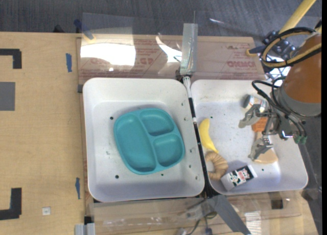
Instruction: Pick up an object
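Dark carpet beyond a cardboard-topped desk bearing two white bins. Left bin: one teal tray. Right bin: one banana, one brown pastry, one small carton, something orange and a tan piece under the arm. Pincer spread wide, low over the right side, gripping nothing. Pick apparently not yet made; closing and lifting left.
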{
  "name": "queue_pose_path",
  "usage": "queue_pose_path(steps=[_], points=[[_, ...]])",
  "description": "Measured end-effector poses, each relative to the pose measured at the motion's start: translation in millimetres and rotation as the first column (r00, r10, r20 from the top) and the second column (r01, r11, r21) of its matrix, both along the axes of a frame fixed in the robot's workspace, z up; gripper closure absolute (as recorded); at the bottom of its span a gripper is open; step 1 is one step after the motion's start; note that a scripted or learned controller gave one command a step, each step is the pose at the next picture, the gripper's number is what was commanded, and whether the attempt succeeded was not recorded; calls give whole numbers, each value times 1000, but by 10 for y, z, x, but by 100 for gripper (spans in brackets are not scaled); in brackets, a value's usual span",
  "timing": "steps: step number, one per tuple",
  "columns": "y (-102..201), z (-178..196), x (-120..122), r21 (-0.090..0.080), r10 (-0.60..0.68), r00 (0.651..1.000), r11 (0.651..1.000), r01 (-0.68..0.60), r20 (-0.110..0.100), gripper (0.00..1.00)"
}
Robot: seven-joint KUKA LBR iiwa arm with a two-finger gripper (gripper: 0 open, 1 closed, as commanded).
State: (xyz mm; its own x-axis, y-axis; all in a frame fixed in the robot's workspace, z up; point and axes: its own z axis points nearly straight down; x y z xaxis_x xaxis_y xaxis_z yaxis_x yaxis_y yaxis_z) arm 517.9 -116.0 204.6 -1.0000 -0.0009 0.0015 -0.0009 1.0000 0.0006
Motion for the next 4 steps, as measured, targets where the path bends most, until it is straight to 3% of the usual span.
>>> queue_pose_path(steps=[1,2,3,4], points=[[180,-675,606,-2,-574,819,819,574,-1,0],[222,-1081,654,-1,-833,554,554,833,2,0],[-115,-1185,1481,-8,-937,350,350,937,-6,0],[239,247,1131,6,-892,451,451,892,6,0]])
